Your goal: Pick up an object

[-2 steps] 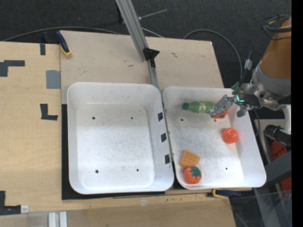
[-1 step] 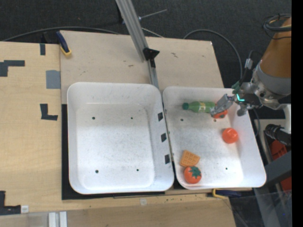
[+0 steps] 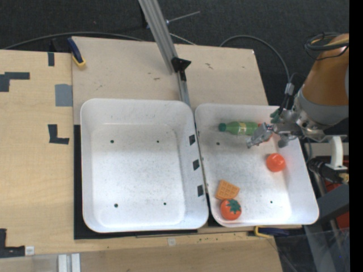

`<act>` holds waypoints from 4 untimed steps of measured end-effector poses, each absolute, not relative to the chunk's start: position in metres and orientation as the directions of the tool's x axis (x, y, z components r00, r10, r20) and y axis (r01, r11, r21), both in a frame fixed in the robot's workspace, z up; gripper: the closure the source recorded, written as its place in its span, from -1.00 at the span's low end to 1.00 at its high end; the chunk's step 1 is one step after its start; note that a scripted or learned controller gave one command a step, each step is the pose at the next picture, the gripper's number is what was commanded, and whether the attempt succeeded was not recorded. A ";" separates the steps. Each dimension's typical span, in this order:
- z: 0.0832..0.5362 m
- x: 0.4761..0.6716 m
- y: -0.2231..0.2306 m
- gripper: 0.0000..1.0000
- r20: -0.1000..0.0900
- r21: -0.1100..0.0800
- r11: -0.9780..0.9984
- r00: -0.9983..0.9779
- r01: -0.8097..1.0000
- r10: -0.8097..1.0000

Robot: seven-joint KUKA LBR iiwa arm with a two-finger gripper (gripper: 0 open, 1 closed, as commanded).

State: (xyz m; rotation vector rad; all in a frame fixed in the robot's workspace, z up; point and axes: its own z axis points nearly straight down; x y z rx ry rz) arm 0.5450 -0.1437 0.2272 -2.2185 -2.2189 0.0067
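nothing is lifted yet: in the right bin point(image 3: 295, 208) the waffle piece point(image 3: 227, 189), tomato point(image 3: 231, 209), green bottle point(image 3: 239, 128) and orange ball point(image 3: 275, 162) all lie loose, while the hand point(image 3: 262, 137) hovers beside the bottle's end, its opening impossible to judge, gripping nothing visible.

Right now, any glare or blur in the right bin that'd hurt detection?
Camera view: even, soft lighting, no hard glare on the right bin. The whole frame is slightly soft; the end effector looks smeared beside the green bottle. The orange ball, waffle and tomato read clearly, with faint shadows.
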 end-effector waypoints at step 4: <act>0.194 0.538 -0.140 1.00 -0.001 0.005 0.001 -0.001 1.000 1.000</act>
